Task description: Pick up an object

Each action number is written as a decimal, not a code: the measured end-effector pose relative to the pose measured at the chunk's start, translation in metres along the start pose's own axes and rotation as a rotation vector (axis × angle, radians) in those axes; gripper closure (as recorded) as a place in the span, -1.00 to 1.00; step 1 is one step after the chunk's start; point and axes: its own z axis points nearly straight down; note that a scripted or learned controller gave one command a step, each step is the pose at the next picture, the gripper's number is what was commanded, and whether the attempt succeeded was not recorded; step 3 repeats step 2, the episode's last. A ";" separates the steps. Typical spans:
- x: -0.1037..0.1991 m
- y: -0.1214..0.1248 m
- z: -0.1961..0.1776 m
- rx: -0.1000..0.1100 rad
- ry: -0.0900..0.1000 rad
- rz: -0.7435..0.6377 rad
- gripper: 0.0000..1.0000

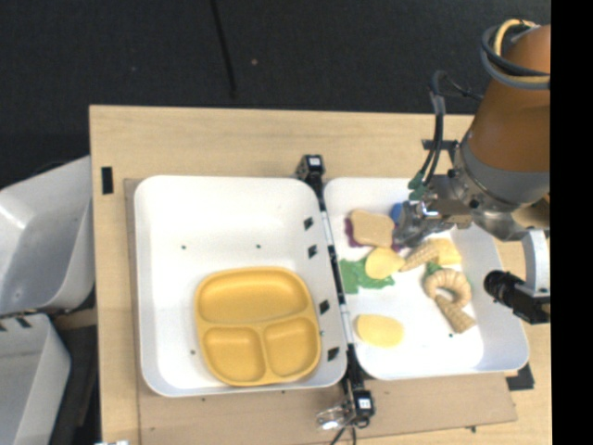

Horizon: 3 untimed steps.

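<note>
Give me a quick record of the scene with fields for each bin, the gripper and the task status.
left bin: yellow divided tray
right bin: tan bread piece, green piece, yellow oval, curled tan pastry, other small food items
gripper: low over the right bin's food pile
task status: nothing visibly lifted

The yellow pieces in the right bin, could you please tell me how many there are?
3 that I can see: a yellow oval near the front, a yellow round piece on the green leaf, and a pale yellow block beside the arm, which may hide others.
</note>
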 end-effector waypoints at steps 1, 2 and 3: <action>0.090 -0.011 0.067 0.024 0.002 -0.005 1.00; 0.086 -0.006 -0.092 0.000 0.003 0.001 1.00; 0.086 -0.006 -0.092 0.000 0.003 0.001 1.00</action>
